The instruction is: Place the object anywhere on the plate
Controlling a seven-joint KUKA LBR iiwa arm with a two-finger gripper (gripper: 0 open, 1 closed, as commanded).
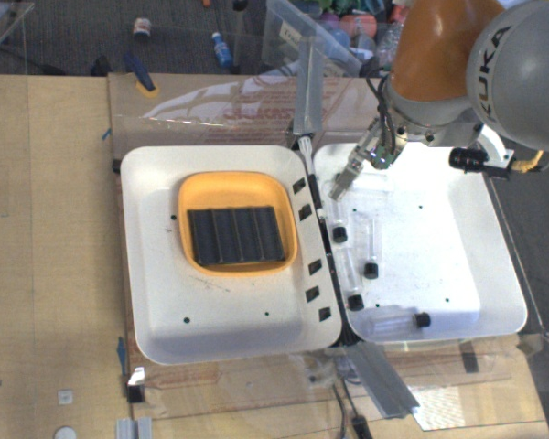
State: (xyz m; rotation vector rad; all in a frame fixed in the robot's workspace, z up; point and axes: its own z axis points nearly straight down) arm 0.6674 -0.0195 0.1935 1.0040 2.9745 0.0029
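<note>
A: Where does it stand? The orange plate [237, 190] sits in the left bin [146, 245], left of centre in the frame, and a dark ribbed rectangular block [235, 235] already lies flat on it, inside the rim.

B: So the object seems to be on the plate. The arm [448, 44] is at the upper right, and its gripper [366, 161] hangs over the upper left corner of the right bin [494, 273], close to the divider [318, 236] between the bins.

A: Is the claw wide or narrow?

B: I cannot tell; it is small and partly lost against the white bin. I see nothing between its tips.

A: Then what could go wrong?

B: If the block counts as placed, the risk is mainly a stray move. A sweep leftwards at low height could catch the divider or clip the plate's rim and slide it, tipping the block off.

A: And the right bin?

B: It holds a few clear plastic pieces with dark caps [371, 270]. They are hard to see, so a descent there could knock or pick up the wrong thing.
</note>
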